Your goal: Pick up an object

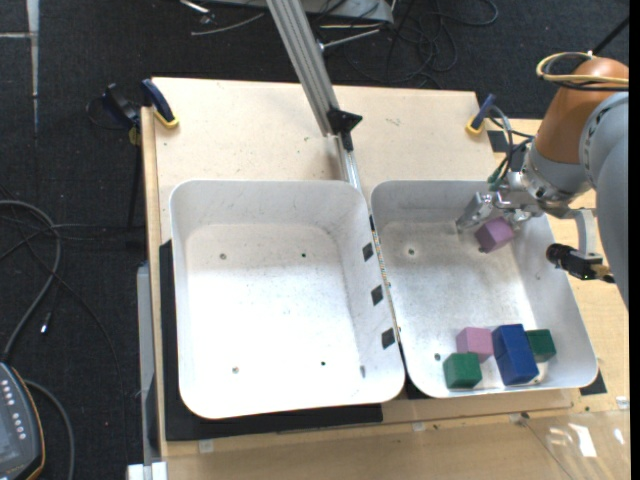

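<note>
My gripper [489, 215] hangs over the far part of the right bin [430, 268], reaching in from the right. A small purple block [494, 235] sits between its fingertips, tilted, and appears lifted off the bin floor; the gripper is shut on it. At the near right corner of the same bin lie a pink block [474, 340], a blue block [514, 353], a green block [462, 369] and a darker green block [541, 344], packed close together.
The left bin [190, 268] stands beside the right one, their rims meeting in the middle. A slanted metal pole [305, 58] runs from the top down to the bins' shared far corner. Clamps [160, 103] grip the bench's far corners.
</note>
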Motion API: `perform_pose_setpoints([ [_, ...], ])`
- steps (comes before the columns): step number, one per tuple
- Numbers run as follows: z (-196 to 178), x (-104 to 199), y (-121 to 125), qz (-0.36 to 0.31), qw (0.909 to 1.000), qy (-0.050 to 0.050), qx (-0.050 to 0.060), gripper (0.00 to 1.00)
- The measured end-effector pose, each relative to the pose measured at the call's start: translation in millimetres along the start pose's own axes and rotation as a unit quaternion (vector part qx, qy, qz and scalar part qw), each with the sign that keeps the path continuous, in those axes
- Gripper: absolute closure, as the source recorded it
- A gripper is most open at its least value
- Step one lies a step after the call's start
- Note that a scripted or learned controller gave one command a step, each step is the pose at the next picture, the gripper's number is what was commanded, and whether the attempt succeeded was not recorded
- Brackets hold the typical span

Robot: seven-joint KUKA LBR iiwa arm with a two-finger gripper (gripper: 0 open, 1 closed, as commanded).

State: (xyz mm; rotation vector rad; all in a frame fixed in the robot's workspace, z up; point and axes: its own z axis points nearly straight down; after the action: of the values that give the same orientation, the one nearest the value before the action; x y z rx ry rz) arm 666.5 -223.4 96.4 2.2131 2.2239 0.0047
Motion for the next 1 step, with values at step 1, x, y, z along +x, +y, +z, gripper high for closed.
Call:
perform_pose_setpoints([
  [1,-9.9,-0.5,-1.7,0.0,1.0,-0.001,0.001,1.0],
])
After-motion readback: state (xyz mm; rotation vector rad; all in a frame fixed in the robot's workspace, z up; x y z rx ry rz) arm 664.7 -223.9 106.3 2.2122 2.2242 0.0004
